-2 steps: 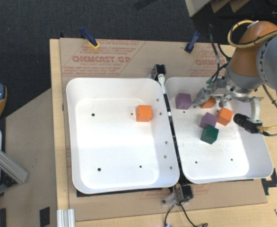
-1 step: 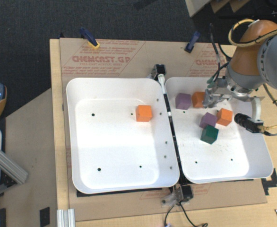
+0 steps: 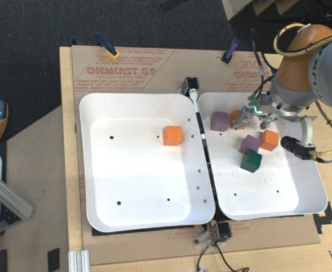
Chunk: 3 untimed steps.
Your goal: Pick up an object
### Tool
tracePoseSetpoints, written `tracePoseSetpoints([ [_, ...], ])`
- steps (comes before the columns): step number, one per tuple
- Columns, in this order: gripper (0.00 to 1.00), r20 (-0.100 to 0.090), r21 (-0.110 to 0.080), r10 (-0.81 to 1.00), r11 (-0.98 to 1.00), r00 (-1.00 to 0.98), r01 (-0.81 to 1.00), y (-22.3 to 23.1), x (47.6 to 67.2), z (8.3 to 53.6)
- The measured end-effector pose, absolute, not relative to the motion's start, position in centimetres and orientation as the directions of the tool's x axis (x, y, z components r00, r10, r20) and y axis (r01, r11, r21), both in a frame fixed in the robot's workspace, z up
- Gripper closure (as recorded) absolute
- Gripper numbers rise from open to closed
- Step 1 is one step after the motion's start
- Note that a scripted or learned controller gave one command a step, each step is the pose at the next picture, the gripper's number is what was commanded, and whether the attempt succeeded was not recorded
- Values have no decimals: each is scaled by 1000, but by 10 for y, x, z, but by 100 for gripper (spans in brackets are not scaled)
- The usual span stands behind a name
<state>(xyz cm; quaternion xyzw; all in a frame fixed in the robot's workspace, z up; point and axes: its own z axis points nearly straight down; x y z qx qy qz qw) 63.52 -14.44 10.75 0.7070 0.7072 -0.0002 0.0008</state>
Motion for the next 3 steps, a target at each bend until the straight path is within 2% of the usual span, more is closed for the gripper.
tracePoseSetpoints([
  [1, 0, -3, 15, 1000, -3, 3, 1000, -122, 661, 99],
  [2, 100, -5, 16, 1000, 0, 0, 1000, -121, 662, 108],
  [3, 100, 3, 8, 1000, 9, -9, 1000, -39, 646, 191],
])
